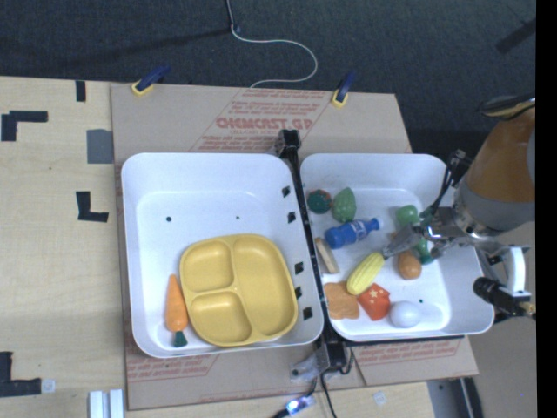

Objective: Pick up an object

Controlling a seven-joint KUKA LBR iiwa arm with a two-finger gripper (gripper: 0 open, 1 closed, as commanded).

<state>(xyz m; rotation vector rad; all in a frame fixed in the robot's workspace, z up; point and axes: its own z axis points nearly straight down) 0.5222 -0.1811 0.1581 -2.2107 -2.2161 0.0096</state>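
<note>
My gripper (404,243) hangs low in the right bin (435,168), reaching in from the right. It sits between a green toy (406,214) just behind it and a brown round toy (409,267) just in front. A small teal piece (425,253) shows beside the gripper. A yellow corn cob (365,272) lies to its left, close to the tip. Further left are a blue bottle (351,232), a green pepper (345,204) and a teal ball (318,202). I see nothing lifted off the bin floor.
At the right bin's front lie an orange piece (340,300), a red cube (375,302) and a white lump (405,314); a tan stick (326,256) lies along the left wall. The left bin (148,181) holds a yellow divided plate (239,287) and a carrot (176,306).
</note>
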